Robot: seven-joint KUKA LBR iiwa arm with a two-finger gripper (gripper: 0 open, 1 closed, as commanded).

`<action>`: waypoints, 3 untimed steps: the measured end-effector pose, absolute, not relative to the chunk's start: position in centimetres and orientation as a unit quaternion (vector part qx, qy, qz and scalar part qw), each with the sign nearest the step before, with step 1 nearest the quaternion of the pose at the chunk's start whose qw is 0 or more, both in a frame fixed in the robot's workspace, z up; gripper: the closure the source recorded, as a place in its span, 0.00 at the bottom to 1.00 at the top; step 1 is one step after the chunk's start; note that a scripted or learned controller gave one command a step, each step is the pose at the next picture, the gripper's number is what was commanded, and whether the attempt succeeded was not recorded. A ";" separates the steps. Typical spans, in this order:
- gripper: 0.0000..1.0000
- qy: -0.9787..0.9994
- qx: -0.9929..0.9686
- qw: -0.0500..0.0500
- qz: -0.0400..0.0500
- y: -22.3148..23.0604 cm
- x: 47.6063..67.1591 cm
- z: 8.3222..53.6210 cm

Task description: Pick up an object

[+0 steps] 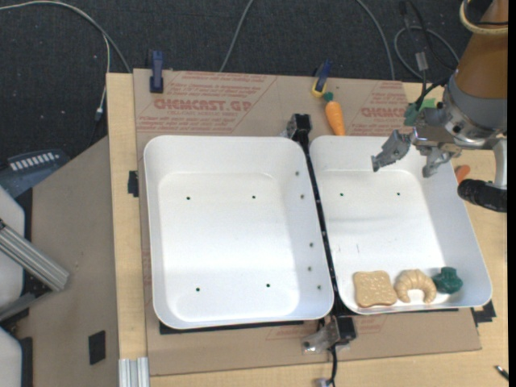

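In right bin [451, 216], croissant [416, 285] well apart from open gripper [411, 156]

Robotics laboratory test bench.

Evidence: an industrial arm [484, 63] reaches over two white bins [234, 228] fixed side by side on a cardboard sheet [201, 99] held by blue clamps [156, 69]; loose cables [64, 14] trail over dark carpet at the far side; an aluminium extrusion [32, 256] lies at the left; toy food items [407, 286] serve as test pieces.
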State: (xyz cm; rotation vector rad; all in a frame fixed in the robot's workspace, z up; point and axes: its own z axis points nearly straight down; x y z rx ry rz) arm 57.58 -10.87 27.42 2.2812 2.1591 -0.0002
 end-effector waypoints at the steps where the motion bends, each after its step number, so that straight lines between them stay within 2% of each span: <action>1: 0.00 0.688 0.726 0.000 0.000 -10.8 57.6 27.4; 2: 0.00 0.708 0.706 0.001 0.002 -7.2 53.0 30.6; 3: 0.00 0.707 0.707 0.000 0.000 -5.8 50.0 28.5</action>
